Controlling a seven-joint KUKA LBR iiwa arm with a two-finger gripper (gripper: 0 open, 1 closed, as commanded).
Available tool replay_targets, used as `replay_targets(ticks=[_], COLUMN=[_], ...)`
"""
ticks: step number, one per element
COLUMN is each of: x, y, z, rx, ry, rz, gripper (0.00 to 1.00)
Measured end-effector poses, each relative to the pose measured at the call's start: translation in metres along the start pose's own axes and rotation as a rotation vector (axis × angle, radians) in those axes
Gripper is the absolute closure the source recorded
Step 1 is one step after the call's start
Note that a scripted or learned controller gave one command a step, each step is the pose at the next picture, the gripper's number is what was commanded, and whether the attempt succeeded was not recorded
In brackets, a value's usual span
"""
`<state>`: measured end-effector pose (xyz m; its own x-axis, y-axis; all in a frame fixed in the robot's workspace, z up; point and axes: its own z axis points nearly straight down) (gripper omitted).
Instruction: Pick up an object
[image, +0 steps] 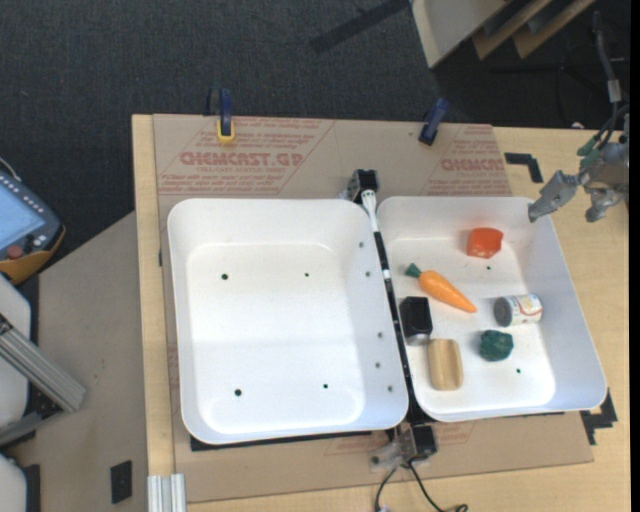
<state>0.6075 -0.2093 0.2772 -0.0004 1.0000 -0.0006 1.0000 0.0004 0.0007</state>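
Six small things lie in the right bin, all well apart from the gripper, which hangs over that bin's far right corner, up near the rim. Its two grey fingers stand apart with nothing between them.

Nearest to it is an orange-red block. Toward the middle lies a toy carrot, and just below it a black block sits hard against the wall shared with the left bin. A tan wooden block lies in front of that. To the right are a small can on its side and a dark green lump, close together.

My judgement: any of these would serve, but the choice carries risk. The can could roll away from closing fingers. The black block leaves little room for a finger beside the wall. The can and green lump are close enough that a descent on one might nudge the other.
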Motion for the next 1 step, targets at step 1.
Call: replay_targets(ticks=[1], x=[-0.0002], y=[0.0007], z=[-0.0112], rx=[-0.004], ry=[-0.002], rz=[-0.001], gripper=[1.00])
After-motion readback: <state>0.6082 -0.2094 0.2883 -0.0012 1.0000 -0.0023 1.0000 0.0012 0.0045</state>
